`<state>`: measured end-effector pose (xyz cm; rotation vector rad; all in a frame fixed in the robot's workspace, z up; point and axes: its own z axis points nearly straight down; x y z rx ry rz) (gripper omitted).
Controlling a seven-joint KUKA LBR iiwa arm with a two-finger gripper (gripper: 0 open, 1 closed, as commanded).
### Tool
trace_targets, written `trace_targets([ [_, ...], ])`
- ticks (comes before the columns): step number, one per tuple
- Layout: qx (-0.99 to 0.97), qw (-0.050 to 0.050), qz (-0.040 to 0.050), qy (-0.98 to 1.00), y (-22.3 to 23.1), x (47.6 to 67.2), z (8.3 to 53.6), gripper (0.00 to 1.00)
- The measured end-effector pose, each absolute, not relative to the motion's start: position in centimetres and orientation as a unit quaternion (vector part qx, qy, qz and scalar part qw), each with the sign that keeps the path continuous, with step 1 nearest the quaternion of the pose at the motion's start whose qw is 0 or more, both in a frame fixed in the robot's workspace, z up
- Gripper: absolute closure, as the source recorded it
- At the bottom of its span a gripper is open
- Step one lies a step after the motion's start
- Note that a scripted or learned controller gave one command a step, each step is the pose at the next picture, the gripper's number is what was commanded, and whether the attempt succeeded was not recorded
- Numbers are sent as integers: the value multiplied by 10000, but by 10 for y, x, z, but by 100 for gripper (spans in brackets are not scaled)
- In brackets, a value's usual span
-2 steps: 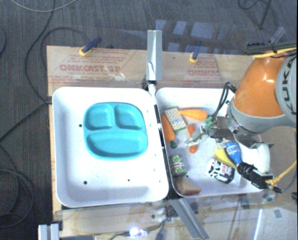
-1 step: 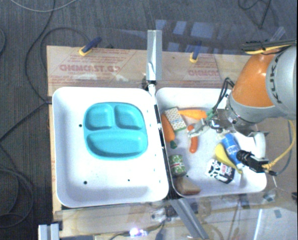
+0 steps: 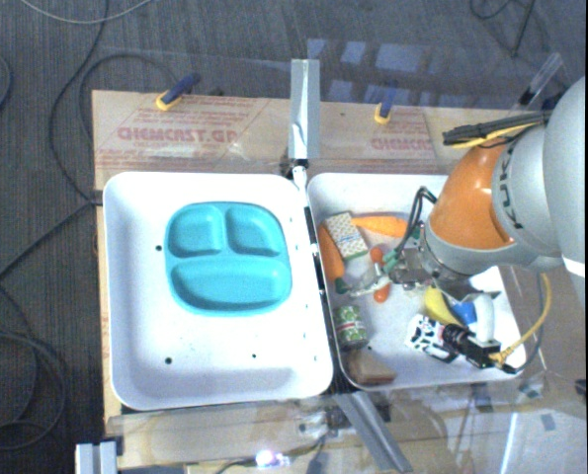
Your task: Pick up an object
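Two white bins on the bench. Left bin [image 3: 135,363] holds a blue three-section tray [image 3: 229,257], lying flat near its middle. Right bin [image 3: 397,368] is cluttered: a checkered box [image 3: 345,233] tilted near the upper left, an orange carrot-shaped piece [image 3: 380,225] beside it, a second orange piece [image 3: 330,255] along the left wall, a small green can [image 3: 350,325] lower down, a brown block [image 3: 372,369] at the bottom edge, a yellow item [image 3: 439,302] and a black-and-white patterned card [image 3: 424,336] to the right. Arm reaches over this bin; gripper [image 3: 387,275] sits low among the central clutter, just beside the checkered box. Cannot tell its grasp state from here; nothing visibly held.
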<state>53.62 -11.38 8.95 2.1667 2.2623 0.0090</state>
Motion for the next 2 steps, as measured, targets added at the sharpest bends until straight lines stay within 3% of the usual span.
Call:
trace_targets([
  [1, 6926, 54, 24, 7213, -116, 537, 99, 100],
  [2, 7001, 4, -21, 7140, -66, 581, 225, 100],
])
